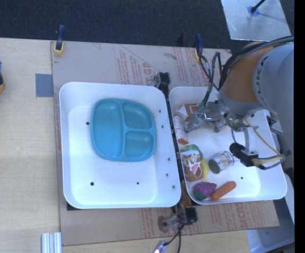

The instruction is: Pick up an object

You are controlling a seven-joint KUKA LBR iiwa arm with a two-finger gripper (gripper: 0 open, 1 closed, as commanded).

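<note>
**Arm over right bin, no pick confirmed**

Candidate objects all lie in the right bin, crowded toward its left wall and near corner: a carrot beside a purple piece at the near edge, a small can on its side just above them, a printed pouch along the left wall, and a small bottle further back. We judge the clustering comes from the things being dropped in loose, not arranged; several touch or nearly touch, which leaves little room around any one.

The left bin holds a blue divided plate, lying flat near its middle.

The gripper sits low over the back of the right bin, near the bottle. Its wrist hides the tips, so we cannot tell how it stands, nor whether it touches anything. Nothing is seen held.

Both bins rest on cardboard on the bench.
</note>
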